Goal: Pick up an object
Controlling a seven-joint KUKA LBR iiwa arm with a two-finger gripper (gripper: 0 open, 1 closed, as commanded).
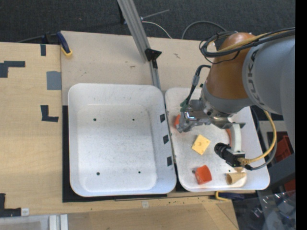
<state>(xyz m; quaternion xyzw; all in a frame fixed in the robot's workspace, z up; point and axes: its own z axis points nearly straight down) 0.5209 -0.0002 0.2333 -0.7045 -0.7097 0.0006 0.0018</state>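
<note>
The gripper is reaching low into the right bin, evidently going for a red piece; finger state unreadable.

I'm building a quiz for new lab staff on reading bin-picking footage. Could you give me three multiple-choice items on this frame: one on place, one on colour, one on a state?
1. Which bin holds the yellow wedge?
A. the left bin
B. the right bin
C. neither, it lies on the bench

2. What colour is the block near the right bin's front edge?
A. blue
B. green
C. red-orange

3. Where is the gripper now?
A. low over the right bin's left side
B. over the left bin's middle
C. raised outside both bins

Answers:
1. B, the wedge lies on the right bin's floor beside the arm.
2. C, it shows red-orange against the white floor.
3. A, it sits just inside the right bin's left wall, beside a small orange-red piece.
</note>
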